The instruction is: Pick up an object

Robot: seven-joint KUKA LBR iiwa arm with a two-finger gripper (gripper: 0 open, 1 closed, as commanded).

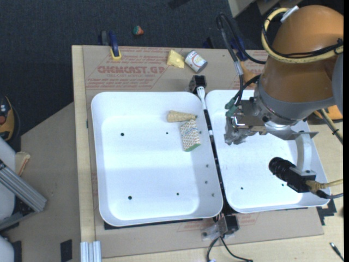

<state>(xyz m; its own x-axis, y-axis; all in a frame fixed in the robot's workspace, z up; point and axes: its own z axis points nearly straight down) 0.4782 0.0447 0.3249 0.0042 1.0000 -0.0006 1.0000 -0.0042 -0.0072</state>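
Tool [235,130], centre-right, hangs over right bin [262,195], grip state indeterminate, apparently staged to reach patterned pouch [190,134] in left bin [142,190].

The arm [300,53] bulks over the right bin [256,195], hiding its far corner and part of its back rim (the orange band does most of that). The gripper [235,135] beneath is a dark tangle, hard to read. On the floor beyond the bench a small speck [138,30], perhaps red and green, is too tiny to name. A round dark thing [4,116] is cut off by the left edge.
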